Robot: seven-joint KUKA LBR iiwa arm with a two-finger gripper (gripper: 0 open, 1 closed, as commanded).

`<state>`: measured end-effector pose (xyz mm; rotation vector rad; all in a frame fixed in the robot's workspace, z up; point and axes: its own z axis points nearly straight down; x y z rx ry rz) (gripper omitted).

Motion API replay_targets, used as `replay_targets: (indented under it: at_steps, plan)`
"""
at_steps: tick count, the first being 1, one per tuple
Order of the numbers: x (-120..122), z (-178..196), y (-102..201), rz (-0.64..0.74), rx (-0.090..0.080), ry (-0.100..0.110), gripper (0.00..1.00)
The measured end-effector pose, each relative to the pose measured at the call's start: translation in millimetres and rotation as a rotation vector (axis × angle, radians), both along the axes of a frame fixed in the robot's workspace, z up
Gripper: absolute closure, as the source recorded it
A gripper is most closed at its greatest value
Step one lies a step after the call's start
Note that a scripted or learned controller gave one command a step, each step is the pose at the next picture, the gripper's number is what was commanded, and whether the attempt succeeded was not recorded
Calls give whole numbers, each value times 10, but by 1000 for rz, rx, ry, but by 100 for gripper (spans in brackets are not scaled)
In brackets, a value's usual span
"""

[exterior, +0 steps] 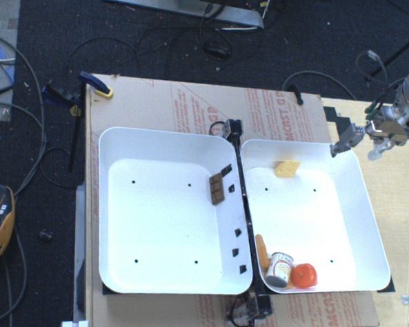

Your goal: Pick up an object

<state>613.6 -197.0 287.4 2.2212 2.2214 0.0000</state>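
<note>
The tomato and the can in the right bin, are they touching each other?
Touching. In the camera view the red tomato sits pressed against the small can in the near corner of the right bin, with no white floor showing between them.

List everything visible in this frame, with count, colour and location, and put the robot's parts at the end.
bins: two, white, side by side on the bench
chocolate bar: one, brown, left bin, by its right wall
yellow piece: one, right bin, far end
carrot: one, orange, right bin, near-left corner
can: one, white label, beside the carrot
tomato: one, red, right of the can
clamp: one, blue and yellow, bench's far-left corner
gripper: one, grey, over the right bin's far-right corner
</note>
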Motion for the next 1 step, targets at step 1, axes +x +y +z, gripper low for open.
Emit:
replay_targets:
  at_steps: [1]
  plan:
    - [237, -842, -31, 1, 2, 7, 0]
